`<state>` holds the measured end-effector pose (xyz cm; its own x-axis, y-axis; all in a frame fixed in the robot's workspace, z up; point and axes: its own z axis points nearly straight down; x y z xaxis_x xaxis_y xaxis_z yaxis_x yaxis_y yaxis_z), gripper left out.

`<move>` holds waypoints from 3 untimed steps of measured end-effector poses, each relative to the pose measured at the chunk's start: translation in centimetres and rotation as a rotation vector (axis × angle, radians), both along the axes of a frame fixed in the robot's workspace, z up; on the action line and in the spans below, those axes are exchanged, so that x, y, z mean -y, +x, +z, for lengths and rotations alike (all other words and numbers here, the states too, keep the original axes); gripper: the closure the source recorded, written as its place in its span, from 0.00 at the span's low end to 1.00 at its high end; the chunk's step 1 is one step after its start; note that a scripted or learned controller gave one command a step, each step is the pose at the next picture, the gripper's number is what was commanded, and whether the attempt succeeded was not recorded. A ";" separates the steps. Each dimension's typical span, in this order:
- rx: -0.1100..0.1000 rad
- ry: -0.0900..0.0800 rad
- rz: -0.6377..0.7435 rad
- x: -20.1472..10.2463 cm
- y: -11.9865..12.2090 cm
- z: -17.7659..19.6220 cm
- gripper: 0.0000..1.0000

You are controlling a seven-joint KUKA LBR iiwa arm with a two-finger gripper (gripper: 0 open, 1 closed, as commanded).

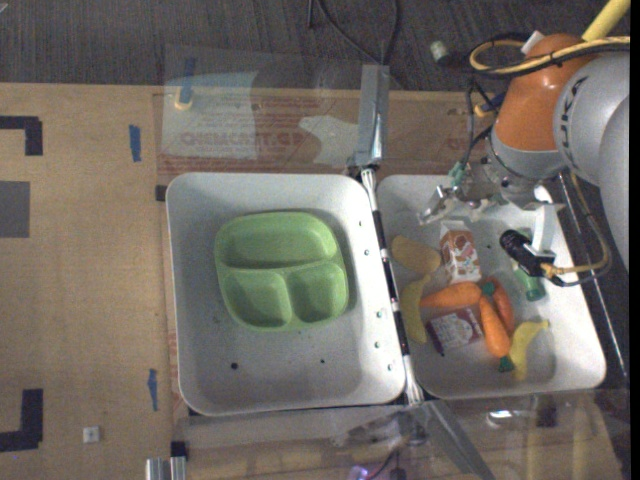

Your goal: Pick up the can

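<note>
Hand hovers over the right bin's far end, its spread impossible to tell, just beside the small can near the carrots, which is probably light, stiff and slick, best gripped across its sides.

A small red-and-white can stands in the right bin, beside carrots.

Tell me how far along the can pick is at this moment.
Done: nothing visible yet; the can lies in the right bin among carrots and a box. In hand: the gripper hangs just above the can, nothing seen between its fingers. Left: descend, grasp, lift.
</note>
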<state>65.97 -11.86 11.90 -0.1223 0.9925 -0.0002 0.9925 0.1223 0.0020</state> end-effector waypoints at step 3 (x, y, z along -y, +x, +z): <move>-0.005 0.001 -0.335 2.2 -15.1 12.5 1.00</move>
<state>50.83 -14.09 24.40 0.2110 0.9775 0.0009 0.9775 -0.2110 -0.0026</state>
